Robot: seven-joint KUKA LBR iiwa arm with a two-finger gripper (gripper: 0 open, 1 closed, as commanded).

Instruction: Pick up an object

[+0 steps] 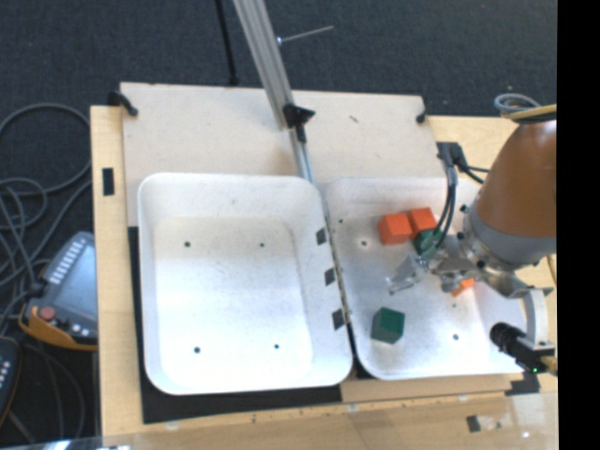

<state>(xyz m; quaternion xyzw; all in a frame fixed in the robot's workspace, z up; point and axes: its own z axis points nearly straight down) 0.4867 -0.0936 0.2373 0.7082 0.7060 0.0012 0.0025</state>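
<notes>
In the right bin (375,368) two orange blocks (407,225) lie side by side near the far wall. A dark green cube (387,324) rests toward the bin's front. My gripper (405,278) hangs low over the bin floor between the orange blocks and the green cube, apart from both, and I see nothing in it. A small green object (427,243) shows just behind the gripper, partly hidden by the wrist. A small orange piece (461,288) peeks out under the arm.
The left bin (159,214) stands beside the right one, with a dividing rim (330,261) between them. A slanted metal pole (267,54) rises at the back. The arm's body (516,195) covers the right bin's right side.
</notes>
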